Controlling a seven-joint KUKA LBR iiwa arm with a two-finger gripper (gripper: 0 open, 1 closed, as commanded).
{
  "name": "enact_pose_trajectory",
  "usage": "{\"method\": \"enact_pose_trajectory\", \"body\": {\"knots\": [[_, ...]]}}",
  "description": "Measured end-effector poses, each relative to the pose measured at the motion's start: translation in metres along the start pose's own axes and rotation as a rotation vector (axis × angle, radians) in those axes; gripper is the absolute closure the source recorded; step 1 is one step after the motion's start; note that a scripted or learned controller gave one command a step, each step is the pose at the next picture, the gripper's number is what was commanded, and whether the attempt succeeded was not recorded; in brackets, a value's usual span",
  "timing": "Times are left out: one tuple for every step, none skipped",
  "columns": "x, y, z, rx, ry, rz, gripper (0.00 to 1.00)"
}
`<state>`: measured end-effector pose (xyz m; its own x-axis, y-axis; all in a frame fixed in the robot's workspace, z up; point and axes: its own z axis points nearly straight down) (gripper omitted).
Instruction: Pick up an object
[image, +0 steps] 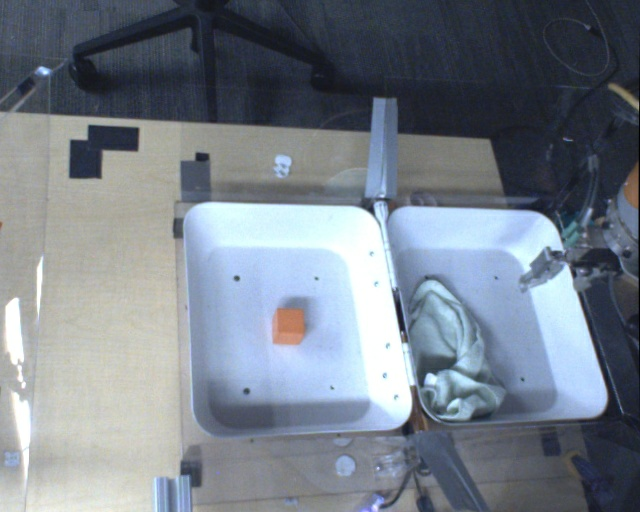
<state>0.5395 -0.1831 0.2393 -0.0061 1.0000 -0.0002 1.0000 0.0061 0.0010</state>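
The left bin (200, 300) holds an orange cube (289, 326) near its middle, far left of the fingers and a little lower in the view. No label or writing can be read on it. The right bin (560, 400) holds a crumpled pale cloth (450, 350) along its left wall, left of and below the fingers. The gripper (545, 268) hangs over the right bin's upper right rim, one grey finger (538, 270) pointing left; how far it is open cannot be told, and nothing shows in its grasp.
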Motion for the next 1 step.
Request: {"method": "enact_pose_trajectory", "body": {"knots": [[-0.0202, 0.0575, 0.1438, -0.004, 0.0, 0.156, 0.0]]}}
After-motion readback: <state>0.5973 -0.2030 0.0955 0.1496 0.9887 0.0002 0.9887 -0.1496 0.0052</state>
